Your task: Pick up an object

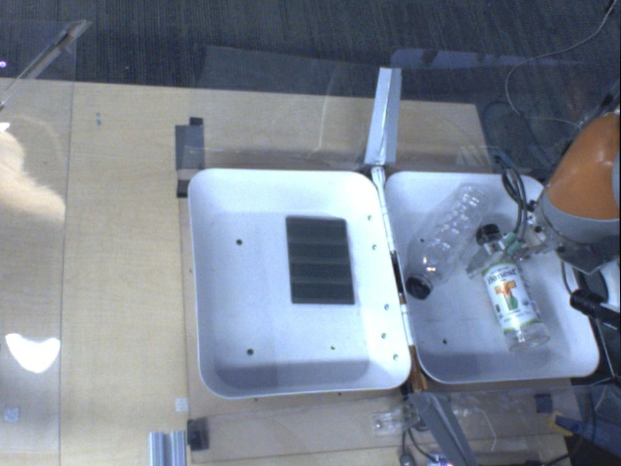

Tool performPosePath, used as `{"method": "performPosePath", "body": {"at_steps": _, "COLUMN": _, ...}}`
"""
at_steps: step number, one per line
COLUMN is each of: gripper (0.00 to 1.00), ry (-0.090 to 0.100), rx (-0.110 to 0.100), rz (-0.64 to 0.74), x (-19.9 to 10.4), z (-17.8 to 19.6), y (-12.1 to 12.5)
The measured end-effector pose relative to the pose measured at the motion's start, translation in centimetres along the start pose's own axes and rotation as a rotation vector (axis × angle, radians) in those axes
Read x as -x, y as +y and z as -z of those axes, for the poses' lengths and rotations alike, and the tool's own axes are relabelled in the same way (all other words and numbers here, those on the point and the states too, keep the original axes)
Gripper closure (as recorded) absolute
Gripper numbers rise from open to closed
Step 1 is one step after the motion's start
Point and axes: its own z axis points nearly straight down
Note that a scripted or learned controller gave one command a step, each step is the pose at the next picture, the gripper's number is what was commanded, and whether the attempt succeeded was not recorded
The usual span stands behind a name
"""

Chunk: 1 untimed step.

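Pale wooden bench (107, 289) under me carries two shallow white bins. Left white bin (218, 357) holds a dark ribbed rectangular block (319, 259). Right white bin (456, 357) holds a clear crumpled plastic bottle (444, 233) and a clear labelled glass bottle (510, 294). My gripper (519, 244) sits at the labelled bottle's neck; whether I'm clenched I cannot tell.

White bins (223, 357), black ribbed pad (319, 259), clear bottle (512, 299) with orange-green label.

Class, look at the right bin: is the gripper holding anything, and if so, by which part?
It cannot be told. The gripper sits at the neck of the labelled bottle, but a hold there is not visible.
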Motion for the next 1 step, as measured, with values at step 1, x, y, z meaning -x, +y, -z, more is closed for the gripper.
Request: {"method": "performPosePath", "body": {"at_steps": 1, "gripper": 0.00, "ry": 0.002, "rx": -0.001, "rz": 0.016, "x": 0.62, "z": -0.03, "y": 0.29}}
